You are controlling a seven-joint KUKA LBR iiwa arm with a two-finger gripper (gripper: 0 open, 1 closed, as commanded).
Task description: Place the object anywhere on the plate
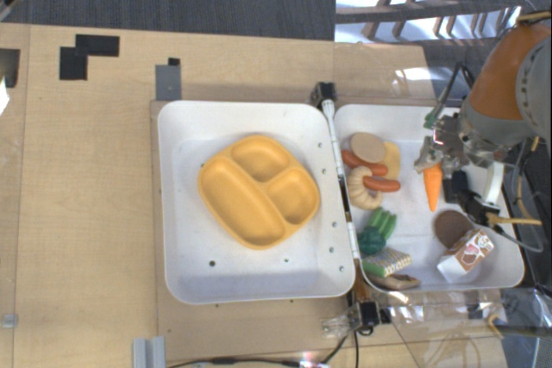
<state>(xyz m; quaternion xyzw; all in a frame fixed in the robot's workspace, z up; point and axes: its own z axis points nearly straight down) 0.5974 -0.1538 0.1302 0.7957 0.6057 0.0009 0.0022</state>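
Gripper: the gripper [444, 152] hangs over the right bin's upper right part, beside the top of the toy carrot [433, 186]; I cannot tell how it is set or whether it grips anything.
Arm: grey, with an orange band, it enters from the right and covers part of the right bin's far corner.
Task thing: judging by position, the carrot is the likely pick; it lies in the right bin, orange, pointing toward the near rim, just below the gripper.
Plate: the yellow divided plate [258, 189] sits in the middle of the left bin [185, 267], three compartments, nothing in any of them.
Right bin: the right bin [405, 118] holds a crowded pile near its left wall, a round brown slice [368, 146], a sausage [381, 183], a pale curled piece [362, 192], a green piece [377, 228], plus a brown disc [449, 227] and a small carton [470, 252] toward the right.
Risk, grasp: the carrot is slim and tapered, so it may slip or roll aside under a poorly centred close.
Risk, crossing: the divider [341, 185] between bins stands in the way; a low carry could knock the carrot loose there.
Risk, release: the plate's ridges may tip the carrot out over the rim.
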